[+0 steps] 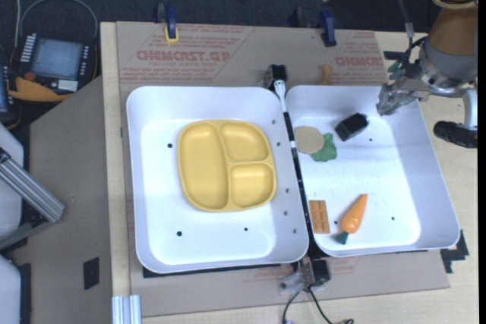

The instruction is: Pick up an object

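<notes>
Above the right bin's (425, 163) far right corner the gripper (389, 101) hangs with nothing visibly between its tips, their spread impossible to tell, likely staged over the loose pickables: black block (351, 126) nearest, carrot (354, 215) toward the near edge.

We read red print on the brown board (228, 49) under the bins: "CHEMCAST GP" along the upper middle of the frame, repeated partly at the upper right above the right bin. The smaller red lines around it are too fine to read.
</notes>
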Robot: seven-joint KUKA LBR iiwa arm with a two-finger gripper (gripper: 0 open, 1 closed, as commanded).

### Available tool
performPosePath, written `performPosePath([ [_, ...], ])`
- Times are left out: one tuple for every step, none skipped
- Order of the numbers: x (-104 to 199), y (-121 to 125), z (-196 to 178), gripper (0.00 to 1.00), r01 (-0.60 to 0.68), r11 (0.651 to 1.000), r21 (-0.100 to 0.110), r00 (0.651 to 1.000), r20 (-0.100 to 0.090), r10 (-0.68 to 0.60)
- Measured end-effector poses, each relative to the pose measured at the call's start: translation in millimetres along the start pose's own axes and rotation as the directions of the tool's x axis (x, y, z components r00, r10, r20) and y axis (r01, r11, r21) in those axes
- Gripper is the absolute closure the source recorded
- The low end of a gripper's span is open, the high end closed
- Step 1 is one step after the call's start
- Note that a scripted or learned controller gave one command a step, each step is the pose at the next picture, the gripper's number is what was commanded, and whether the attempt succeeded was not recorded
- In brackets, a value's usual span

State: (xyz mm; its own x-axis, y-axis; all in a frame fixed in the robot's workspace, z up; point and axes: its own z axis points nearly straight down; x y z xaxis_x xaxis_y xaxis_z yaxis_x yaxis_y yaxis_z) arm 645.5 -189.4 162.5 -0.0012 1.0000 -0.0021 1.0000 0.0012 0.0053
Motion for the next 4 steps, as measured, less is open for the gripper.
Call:
performPosePath([
  [-10,3,-53,1.0,-0.001,1.0,-0.002,1.0,0.001,0.001],
  [-10,3,-40,1.0,0.0,1.0,0.006,1.0,-0.002,0.0],
  [38,-4,-50,1.0,0.003,1.0,0.007,1.0,-0.004,-0.003],
  [85,-23,-43,1.0,0.003,1.0,0.009,1.0,-0.005,-0.003],
])
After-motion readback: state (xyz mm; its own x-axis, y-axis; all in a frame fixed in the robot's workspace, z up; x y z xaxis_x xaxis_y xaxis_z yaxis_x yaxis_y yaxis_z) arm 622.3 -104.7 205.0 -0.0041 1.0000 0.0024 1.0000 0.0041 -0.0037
